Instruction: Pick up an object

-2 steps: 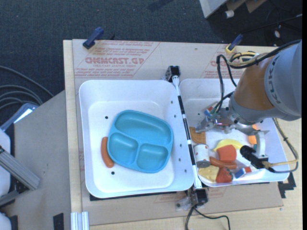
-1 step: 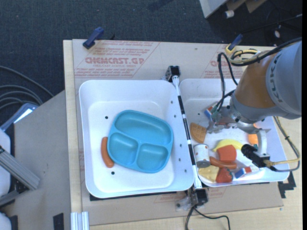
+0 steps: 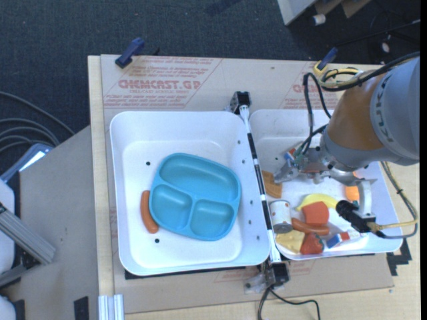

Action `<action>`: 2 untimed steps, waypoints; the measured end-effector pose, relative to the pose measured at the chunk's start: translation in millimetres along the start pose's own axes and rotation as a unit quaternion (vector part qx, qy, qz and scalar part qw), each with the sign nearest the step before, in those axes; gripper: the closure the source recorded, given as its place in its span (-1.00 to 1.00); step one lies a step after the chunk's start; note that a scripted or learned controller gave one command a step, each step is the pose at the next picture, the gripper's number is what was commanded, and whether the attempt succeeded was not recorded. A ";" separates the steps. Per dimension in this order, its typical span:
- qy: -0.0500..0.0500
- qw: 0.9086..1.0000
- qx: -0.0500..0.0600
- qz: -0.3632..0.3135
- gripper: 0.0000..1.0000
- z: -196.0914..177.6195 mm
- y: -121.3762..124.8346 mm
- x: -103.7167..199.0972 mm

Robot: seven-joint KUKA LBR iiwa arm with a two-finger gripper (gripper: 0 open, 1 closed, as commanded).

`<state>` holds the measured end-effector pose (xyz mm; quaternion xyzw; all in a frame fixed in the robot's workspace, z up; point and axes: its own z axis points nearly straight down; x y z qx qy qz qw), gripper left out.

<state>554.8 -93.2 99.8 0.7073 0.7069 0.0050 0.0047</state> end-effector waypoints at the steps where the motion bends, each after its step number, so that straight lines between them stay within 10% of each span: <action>1: -0.001 1.000 0.003 0.000 -1.00 11.5 39.9 0.4; 2: 0.000 1.000 0.002 -0.001 1.00 1.1 41.0 1.6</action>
